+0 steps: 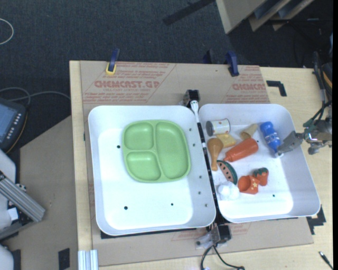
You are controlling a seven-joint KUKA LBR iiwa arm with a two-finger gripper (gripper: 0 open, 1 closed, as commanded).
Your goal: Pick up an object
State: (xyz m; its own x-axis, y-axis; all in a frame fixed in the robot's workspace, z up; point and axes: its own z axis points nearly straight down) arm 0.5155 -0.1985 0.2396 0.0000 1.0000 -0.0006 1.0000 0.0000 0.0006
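Left bin (105, 174) — green plate (157, 151); right bin (301, 184) — toys (242, 150).

The bench (158, 79) bears two white bins (105, 174) side by side.

A dark blue-grey carpeted floor (105, 26) surrounds the pale wooden tabletop (79, 158), which is covered by a brown sheet of cardboard (153, 79) printed with red lettering and held at its far edge by a yellow clamp (111, 64) and a blue clamp (232, 63). A light wooden piece of furniture (253, 13) stands on the floor at the top right, thin white cables (31, 97) trail across the carpet on the left, and a silver metal rail (21, 198) lies at the lower left. The lighting is even and soft.
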